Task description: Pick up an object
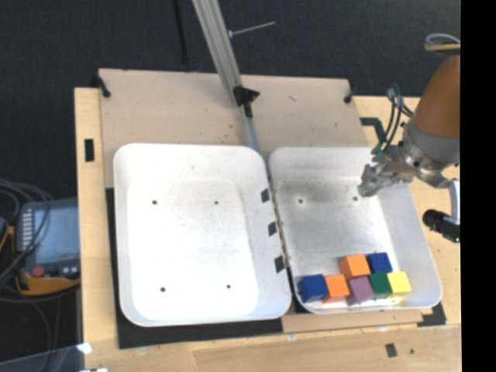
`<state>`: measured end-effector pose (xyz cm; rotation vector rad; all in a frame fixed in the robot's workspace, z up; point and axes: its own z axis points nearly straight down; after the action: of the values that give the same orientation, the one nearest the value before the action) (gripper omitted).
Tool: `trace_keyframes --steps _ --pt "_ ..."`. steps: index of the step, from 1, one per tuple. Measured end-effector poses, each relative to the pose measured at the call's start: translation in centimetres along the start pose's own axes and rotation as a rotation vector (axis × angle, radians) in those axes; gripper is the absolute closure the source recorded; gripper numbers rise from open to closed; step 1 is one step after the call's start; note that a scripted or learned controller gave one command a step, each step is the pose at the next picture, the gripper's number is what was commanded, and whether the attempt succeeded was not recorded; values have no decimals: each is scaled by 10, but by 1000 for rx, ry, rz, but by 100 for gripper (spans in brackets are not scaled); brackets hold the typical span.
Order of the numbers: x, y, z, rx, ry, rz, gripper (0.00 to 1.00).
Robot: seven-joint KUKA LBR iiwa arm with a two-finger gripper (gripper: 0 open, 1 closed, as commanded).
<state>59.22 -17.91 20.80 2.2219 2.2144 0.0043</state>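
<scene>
In right bin, coloured blocks

- Two white bins, smooth plastic, scuffed grey and dull.
- Bench, matt pale wood board.
- Slanted rail, ribbed bare metal.
- Small blocks, smooth, brightly painted.
- Arm's orange band, glossy.

Reaching in from the right edge, arm angled down and to the left, orange band high, grey wrist below. Cables looping along the near side of the wrist. Gripper pointing down-left, hanging low, tip small and grey, nothing seen between its tips.
</scene>
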Motion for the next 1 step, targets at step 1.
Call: trace_keyframes --steps 1 --pt "50 12 5 4 2 -10 100"
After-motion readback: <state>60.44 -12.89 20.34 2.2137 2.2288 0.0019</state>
